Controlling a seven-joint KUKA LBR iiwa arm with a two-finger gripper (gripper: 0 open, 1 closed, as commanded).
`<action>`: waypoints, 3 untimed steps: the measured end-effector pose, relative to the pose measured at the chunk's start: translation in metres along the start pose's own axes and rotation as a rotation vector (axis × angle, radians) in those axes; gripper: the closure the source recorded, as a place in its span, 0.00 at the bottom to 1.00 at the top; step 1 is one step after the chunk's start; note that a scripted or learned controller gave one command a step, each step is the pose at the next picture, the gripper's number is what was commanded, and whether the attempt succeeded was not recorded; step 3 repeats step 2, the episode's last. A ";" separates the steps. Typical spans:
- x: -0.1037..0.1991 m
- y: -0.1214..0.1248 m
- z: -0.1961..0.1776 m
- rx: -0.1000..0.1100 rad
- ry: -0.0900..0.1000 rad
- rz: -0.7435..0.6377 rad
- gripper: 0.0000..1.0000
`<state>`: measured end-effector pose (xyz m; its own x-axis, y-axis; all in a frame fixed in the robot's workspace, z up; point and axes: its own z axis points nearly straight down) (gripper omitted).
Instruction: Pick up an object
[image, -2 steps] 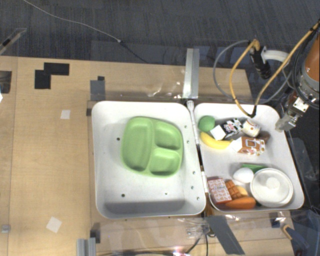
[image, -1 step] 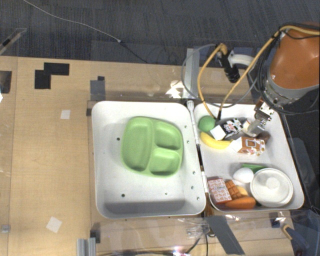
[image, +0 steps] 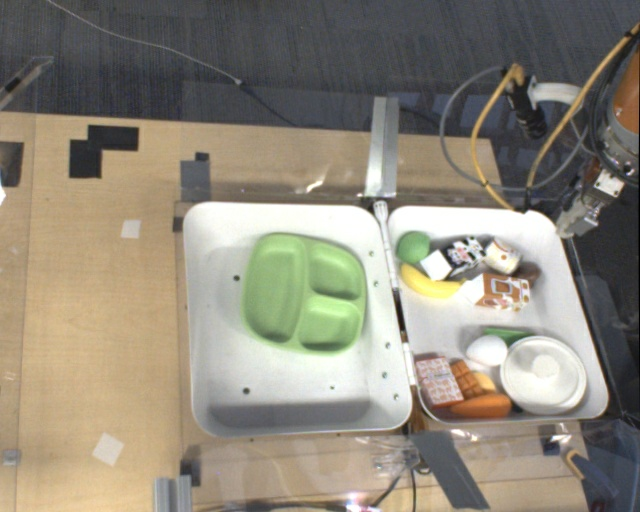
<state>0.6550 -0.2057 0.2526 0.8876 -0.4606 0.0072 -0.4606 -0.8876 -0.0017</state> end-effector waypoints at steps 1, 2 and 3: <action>-0.047 -0.124 -0.025 0.007 -0.004 0.018 1.00; -0.036 -0.100 0.005 0.002 -0.004 -0.207 1.00; -0.036 -0.100 0.005 0.002 -0.004 -0.207 1.00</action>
